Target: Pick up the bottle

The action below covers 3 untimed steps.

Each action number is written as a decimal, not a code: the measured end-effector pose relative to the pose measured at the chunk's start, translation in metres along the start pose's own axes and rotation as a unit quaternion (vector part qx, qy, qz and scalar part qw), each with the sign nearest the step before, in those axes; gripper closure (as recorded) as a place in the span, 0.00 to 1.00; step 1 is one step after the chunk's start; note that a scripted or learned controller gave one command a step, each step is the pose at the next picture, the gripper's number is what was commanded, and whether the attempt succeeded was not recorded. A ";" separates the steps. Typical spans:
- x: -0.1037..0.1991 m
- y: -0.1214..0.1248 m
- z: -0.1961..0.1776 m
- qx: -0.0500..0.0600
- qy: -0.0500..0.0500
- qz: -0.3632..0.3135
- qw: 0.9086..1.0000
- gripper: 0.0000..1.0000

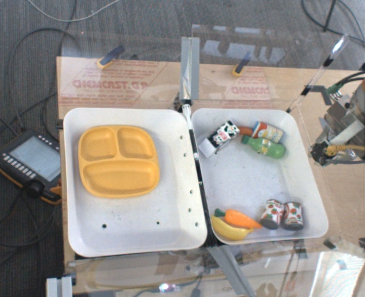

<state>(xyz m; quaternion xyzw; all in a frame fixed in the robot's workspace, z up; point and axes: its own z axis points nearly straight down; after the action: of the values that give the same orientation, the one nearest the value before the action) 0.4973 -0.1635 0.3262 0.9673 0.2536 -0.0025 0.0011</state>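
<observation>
The green bottle [264, 146] lies on its side at the back of the right bin [250, 178], its cap pointing left. Just behind it, and touching it, lies an orange and red labelled bottle [266, 130]. My gripper [342, 130] hangs at the right edge of the view, outside the right bin and well to the right of the green bottle. Nothing shows between it and the bottles.
A cow-patterned carton [219, 137] lies left of the bottles. At the right bin's front are a banana [229, 230], a carrot [241, 218] and two small cans [282, 213]. A yellow divided plate [117, 160] sits in the left bin [133, 228].
</observation>
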 end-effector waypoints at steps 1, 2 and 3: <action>-0.013 -0.005 0.050 0.002 0.000 -0.089 0.996 1.00; 0.003 -0.032 0.044 0.001 0.000 -0.121 0.993 1.00; 0.012 -0.044 0.091 0.002 0.001 -0.255 0.967 1.00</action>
<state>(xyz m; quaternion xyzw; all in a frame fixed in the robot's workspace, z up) 0.4857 -0.1199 0.2349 0.8706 0.4919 -0.0028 -0.0020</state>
